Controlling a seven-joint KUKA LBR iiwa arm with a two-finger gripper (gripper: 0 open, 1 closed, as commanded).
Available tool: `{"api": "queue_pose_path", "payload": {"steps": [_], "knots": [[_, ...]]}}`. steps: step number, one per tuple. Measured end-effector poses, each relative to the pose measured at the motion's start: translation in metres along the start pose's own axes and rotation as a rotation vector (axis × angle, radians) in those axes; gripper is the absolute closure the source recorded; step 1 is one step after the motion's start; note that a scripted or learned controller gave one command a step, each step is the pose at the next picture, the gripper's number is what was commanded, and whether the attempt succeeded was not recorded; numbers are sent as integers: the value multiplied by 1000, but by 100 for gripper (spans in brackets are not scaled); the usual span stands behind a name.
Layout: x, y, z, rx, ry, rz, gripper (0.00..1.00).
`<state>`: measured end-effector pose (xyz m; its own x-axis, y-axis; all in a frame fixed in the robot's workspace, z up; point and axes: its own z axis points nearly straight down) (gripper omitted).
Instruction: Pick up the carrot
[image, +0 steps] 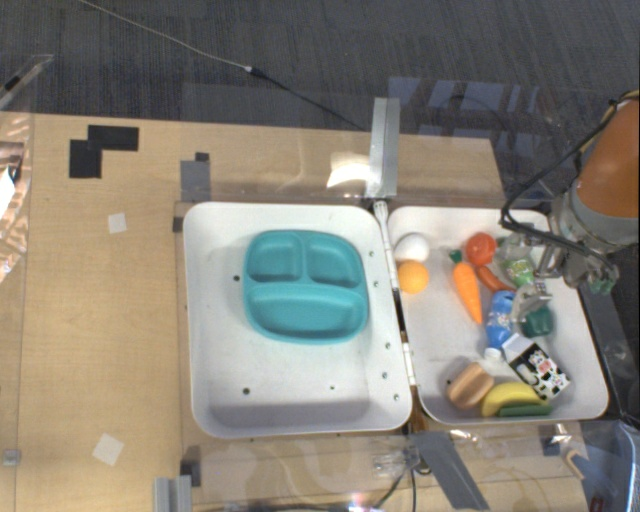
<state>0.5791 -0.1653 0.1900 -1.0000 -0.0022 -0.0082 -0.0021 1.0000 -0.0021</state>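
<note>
Carrot lying flat on floor of right bin, upper-middle area, thick end toward back, tip pointing to front. Untouched, not lifted. Gripper low over same bin, to right of carrot and a little nearer the front, apart from it with blue bottle and clutter between. Gripper opening: cannot tell, too blurred against items below. Nothing visibly held.

Arm entering from right, orange band above grey wrist, black cable looped beside it.

Count, right bin:
- 1 carrot
- 1 white egg at back-left corner
- 1 orange ball just in front of egg, left of carrot
- 1 red tomato just behind carrot's thick end
- 1 pale green item under wrist, shape unclear
- 1 blue bottle, white cap toward front
- 1 dark green item right of bottle, near gripper
- 1 black-and-white carton at front right
- 1 banana at front edge
- 1 bread roll left of banana, touching it

Left bin: 1 teal divided plate, three compartments, centred toward back.

2 white bins side by side on tabletop, edges touching. Black L-shaped mark at tabletop's back left.
</note>
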Motion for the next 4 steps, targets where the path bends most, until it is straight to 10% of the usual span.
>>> {"api": "queue_pose_path", "payload": {"steps": [1,2,3,4], "knots": [[0,14,82,4,-23,10,0],[-6,75,100,-4,-7,252,0],[-54,79,102,-3,-5,321,0],[-1,62,100,-2,-6,242,0]]}}
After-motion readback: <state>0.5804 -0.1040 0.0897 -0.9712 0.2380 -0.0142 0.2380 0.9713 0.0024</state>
